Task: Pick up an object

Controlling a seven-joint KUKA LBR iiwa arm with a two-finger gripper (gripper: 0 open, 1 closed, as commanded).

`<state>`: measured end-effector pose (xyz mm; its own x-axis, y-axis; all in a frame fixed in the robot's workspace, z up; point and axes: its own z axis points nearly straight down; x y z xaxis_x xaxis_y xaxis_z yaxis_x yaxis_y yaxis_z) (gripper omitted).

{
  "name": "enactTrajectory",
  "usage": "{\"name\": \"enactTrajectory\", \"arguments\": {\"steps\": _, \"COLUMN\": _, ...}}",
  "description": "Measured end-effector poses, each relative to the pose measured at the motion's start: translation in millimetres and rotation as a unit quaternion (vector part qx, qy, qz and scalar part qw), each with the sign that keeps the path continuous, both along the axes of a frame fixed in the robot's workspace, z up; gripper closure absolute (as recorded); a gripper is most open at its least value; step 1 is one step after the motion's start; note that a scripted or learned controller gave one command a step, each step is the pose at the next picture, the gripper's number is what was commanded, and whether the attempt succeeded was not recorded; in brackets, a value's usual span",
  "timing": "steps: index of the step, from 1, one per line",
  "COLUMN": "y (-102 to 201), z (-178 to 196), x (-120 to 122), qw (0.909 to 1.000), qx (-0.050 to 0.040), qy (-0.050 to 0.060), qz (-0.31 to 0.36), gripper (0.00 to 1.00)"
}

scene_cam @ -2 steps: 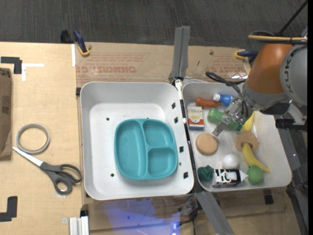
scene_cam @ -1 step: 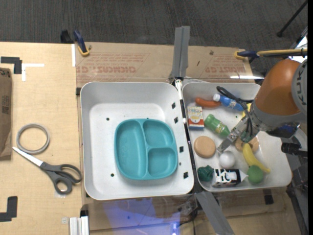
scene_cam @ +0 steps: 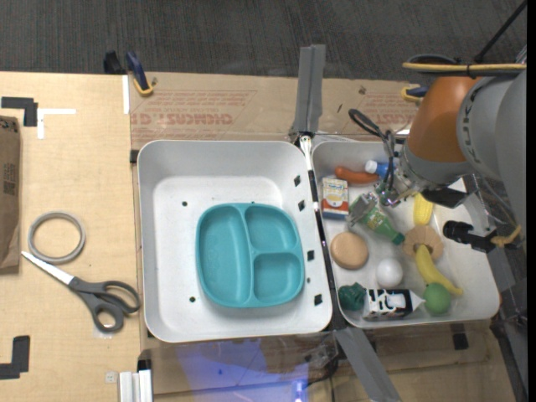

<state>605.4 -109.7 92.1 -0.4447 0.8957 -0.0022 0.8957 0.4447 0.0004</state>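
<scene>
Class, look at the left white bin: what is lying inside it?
Inside the left bin lies one teal divided plate, its three compartments bare. The bin floor beneath the plate is covered, so nothing can be said of it.

Bright, even overhead light leaves soft shadows and mild glare on the white bin [scene_cam: 159, 249] left of the end effector [scene_cam: 387, 193] (focus stays sharp), with a bluish glow at the bench's [scene_cam: 75, 182] near edge.

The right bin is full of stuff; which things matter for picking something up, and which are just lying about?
For the job: end effector, right bin with banana, egg, white ball, green ball, small box.

Lying about: scissors, tape roll, teal tray.
</scene>
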Motion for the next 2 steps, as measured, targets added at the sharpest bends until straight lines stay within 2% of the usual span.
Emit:
{"name": "enactTrajectory", "arguments": {"steps": 1, "y": 0.1, "z": 9.6, "x": 0.6, "qw": 1.0, "qx": -0.0012, "qy": 0.0, "qz": 0.002, "gripper": 1.0}}
{"name": "enactTrajectory", "arguments": {"steps": 2, "y": 52.3, "z": 144.0, "x": 46.4, "qw": 0.9974, "qx": -0.0002, "qy": 0.0, "qz": -0.073, "gripper": 1.0}}
